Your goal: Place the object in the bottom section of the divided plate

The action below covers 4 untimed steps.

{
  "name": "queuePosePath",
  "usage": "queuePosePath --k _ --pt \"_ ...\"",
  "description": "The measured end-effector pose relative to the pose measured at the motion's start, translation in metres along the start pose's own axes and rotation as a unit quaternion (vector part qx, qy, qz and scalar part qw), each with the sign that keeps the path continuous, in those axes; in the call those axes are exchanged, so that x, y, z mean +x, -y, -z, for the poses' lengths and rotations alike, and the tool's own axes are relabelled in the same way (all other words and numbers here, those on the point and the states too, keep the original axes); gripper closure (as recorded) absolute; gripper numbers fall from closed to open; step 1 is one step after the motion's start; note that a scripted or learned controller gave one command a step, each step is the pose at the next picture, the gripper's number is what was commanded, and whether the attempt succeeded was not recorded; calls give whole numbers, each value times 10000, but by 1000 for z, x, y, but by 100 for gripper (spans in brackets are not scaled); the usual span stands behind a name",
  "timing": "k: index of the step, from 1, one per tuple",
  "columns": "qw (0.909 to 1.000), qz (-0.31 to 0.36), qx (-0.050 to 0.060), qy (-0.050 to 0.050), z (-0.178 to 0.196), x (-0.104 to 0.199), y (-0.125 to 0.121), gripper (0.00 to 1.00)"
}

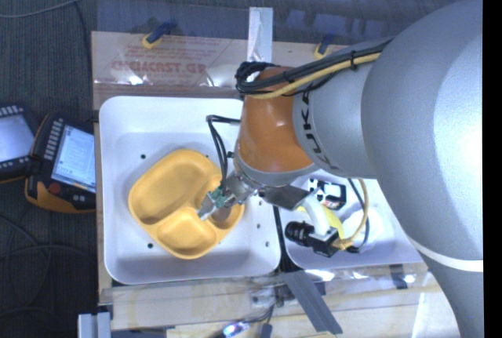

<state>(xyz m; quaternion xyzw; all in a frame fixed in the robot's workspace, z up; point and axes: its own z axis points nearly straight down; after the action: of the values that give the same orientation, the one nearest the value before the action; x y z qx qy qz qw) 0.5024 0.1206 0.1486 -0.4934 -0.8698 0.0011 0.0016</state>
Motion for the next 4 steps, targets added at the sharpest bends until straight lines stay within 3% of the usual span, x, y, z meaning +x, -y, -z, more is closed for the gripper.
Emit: queuePosePath --k 1,2,3,4 --pt "9960 -897 -4 15 63 -4 -30 100" --pt "9857 -1685 13 21 -7 7 -35 100" --pt "9792 -2030 7 5 11 -13 -45 100" --pt "9729 -2312 12 17 -23 -9 -19 100"
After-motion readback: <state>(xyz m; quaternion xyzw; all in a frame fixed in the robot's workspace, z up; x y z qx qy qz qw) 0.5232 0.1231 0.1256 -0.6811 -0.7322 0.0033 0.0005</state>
